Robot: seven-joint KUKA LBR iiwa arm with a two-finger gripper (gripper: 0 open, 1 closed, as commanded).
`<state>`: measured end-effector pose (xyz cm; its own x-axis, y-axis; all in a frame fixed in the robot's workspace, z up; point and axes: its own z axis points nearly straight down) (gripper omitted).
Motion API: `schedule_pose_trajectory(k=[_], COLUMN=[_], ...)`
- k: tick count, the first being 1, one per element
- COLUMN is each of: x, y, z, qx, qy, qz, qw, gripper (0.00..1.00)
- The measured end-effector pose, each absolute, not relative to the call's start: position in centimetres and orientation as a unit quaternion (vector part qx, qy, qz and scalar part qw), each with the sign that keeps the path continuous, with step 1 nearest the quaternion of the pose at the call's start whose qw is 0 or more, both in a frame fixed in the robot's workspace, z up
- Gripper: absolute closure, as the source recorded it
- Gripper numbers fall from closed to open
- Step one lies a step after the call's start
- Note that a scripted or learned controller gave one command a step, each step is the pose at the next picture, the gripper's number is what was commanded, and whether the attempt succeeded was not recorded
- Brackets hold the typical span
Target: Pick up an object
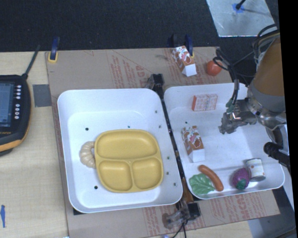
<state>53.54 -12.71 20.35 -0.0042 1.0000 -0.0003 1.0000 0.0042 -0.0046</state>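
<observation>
Tool (230, 123) above right bin's (259, 148) bare middle

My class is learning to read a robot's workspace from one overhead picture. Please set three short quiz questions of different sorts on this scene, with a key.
1. True or false: the yellow divided tray lies in the left bin.
2. Multiple choice: what lies right beside the sausage in the right bin? A) a green leafy piece B) a banana C) a spoon
3. Fill in the missing word: the red ball lies ______ the bins, on the bench.

Key
1. True.
2. A: the green leafy piece lies just left of the sausage.
3. Outside: it lies beyond the right bin's far edge, near a small carton.
</observation>
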Motion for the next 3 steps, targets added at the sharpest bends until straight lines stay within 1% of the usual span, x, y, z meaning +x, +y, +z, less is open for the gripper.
schedule_pose_trajectory(k=[1,2,3], x=[55.2,55.2,56.6], y=[-9.2,-9.2,-9.3], z=[23.1,23.1,14.6], qx=[-0.705,-0.705,-0.705], qy=[-0.709,-0.709,-0.709], qz=[0.0012,0.0015,0.0027], qw=[0.001,0.001,0.002], gripper=[1.00,0.00,0.00])
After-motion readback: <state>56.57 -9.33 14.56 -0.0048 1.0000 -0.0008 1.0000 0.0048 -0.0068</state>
